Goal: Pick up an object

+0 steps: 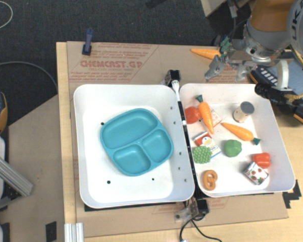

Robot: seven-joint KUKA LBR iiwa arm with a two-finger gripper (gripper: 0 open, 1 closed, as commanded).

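Approach stage, nothing grabbed yet. Gripper (227,64) hangs above right bin's (283,150) far rim, fingers look spread, empty. Nearest pick: carrot (206,113) below. Next: descend, centre, close.

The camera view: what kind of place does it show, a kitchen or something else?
Probably a robotics lab bench, not a kitchen. The food items, such as the carrot, look like toys and lie in a white bin on a brown board, with loose cables and a robot arm nearby.

Grey arm (272,29) with orange band, metallic end effector (227,64).
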